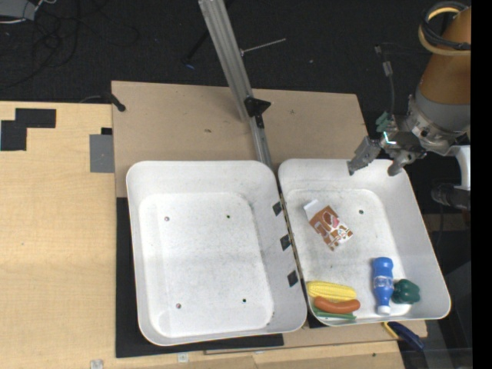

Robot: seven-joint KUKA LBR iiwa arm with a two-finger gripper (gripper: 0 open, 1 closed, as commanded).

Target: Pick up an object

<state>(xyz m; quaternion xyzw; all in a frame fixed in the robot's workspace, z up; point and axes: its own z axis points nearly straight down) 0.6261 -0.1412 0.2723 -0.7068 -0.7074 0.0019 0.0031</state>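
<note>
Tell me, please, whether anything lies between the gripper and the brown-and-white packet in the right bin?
Nothing visible does. The gripper hangs over the far rim of the right bin, and only bare bin floor separates it from the packet.

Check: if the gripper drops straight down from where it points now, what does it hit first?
Likely bare floor of the right bin, near its back edge. The gripper sits above that corner, well apart from the snack packet. Depth is unclear from one view.

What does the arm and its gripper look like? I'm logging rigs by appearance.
The arm is a thick rounded body with an orange band above a grey wrist section. A dark cable loops around its top, and a thin dark cable hangs on its left. The gripper has two dark grey fingers, with a small teal patch near their base.
</note>
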